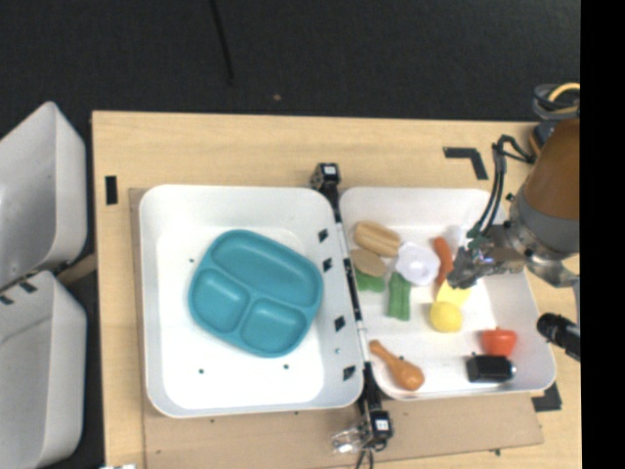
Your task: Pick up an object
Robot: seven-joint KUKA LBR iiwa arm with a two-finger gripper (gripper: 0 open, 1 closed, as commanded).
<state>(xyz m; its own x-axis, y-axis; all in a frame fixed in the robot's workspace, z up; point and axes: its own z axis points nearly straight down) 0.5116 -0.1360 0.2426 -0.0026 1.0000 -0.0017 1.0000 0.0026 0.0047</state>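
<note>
Nearest my camera, along the front wall of the right bin (508,391), I count one black block (488,367), one red-orange piece (499,340) just behind it, and one brown wooden spoon-shaped thing (397,363) lying on a slant, its round end toward the front and its thin handle pointing back and left toward the divider between the two bins.

Further back from that front wall sits one yellow lemon-like ball (446,316). Left of it stand two green pieces: a longer one (399,298) with its long axis running front to back, and a shorter one (370,281) beside the divider. Behind these I see one white rounded object (417,262), two tan bread-like rolls (375,237) stacked one behind the other with their long axes running left to right, and one orange carrot-like stick (443,253) lying roughly front to back.

Over the right side of this bin the gripper (467,270) hangs just behind the yellow ball and beside the orange stick; I cannot tell how its fingers are set, and I see nothing held between them.

Left of the right bin lies the second white bin (156,360), holding one blue divided plate (256,291) with three compartments.
</note>
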